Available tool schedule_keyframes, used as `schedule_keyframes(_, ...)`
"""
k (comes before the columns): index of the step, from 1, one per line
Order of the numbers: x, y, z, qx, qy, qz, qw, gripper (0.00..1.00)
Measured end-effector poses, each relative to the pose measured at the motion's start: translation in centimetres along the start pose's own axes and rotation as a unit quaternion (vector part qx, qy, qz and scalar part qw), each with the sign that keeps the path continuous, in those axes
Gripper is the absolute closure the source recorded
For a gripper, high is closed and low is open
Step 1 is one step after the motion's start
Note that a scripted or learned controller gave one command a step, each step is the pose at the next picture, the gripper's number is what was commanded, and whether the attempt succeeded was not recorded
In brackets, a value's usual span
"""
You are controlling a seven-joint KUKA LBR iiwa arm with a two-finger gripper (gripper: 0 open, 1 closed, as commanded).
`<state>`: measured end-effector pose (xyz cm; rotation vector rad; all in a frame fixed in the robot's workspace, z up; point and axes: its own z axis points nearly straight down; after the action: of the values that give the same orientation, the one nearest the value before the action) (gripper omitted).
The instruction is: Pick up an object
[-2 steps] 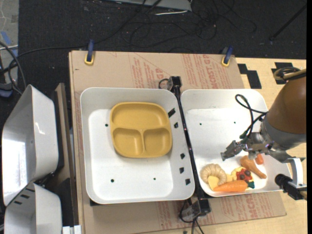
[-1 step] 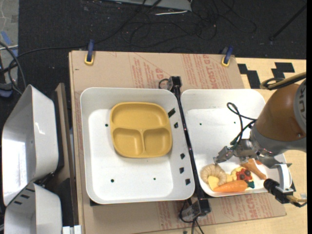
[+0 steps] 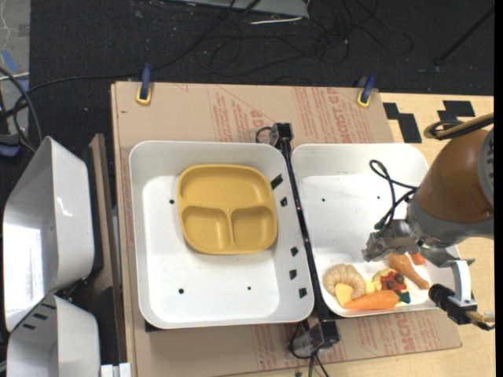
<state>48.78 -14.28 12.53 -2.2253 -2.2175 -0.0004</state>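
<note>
A yellow three-compartment plastic plate (image 3: 229, 208) sits in the left white bin (image 3: 149, 289). At the lower right, toy food (image 3: 369, 285) clusters along the right white bin's (image 3: 346, 171) bottom edge, under the grey gripper (image 3: 385, 246); I cannot tell its grip.

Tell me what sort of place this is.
Most likely a robotics lab test bench: two white bins clamped on a cardboard-covered board, loose cables on the dark floor, and the gripper over toy food.
</note>
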Motion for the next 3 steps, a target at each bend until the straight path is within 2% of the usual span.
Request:
schedule_keyframes(2, 0.3, 1.1, -10.8, -0.003, -0.001, -0.004, 1.0, 1.0)
schedule_keyframes(3, 5.2, 2.3, -11.7, -0.001, 0.0, -0.006, 1.0, 1.0)
